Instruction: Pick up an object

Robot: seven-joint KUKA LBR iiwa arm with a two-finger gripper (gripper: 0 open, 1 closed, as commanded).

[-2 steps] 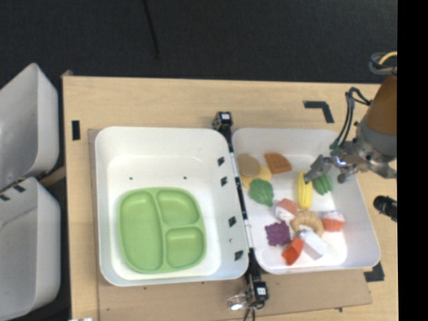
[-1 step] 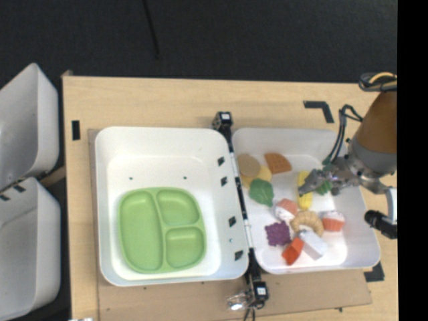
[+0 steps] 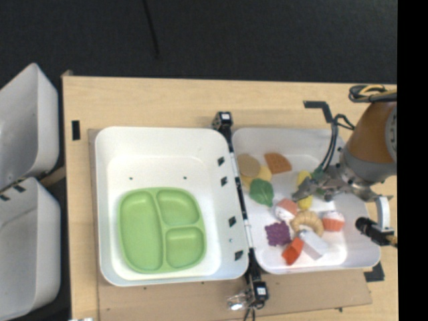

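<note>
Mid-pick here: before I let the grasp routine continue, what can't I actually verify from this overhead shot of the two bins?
- Gripper in the camera view: blurred and small against the toys, so finger state and any contact cannot be judged.
- Toys under the arm in the right bin: partly covered by the wrist.
- The purple piece and the red piece: too small to identify.
- The green tray: compartment contents look bare, fine detail unresolved.

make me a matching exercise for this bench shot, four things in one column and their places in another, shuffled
Things:
1. green divided tray
2. purple grapes
3. orange slice
4. tool

Places:
A. far side of the right bin
B. over the middle of the right bin, among the toy foods
C. left bin, near its front
D. right bin, near its front, beside a red piece

Pairs: 1-C, 2-D, 3-A, 4-B
</note>
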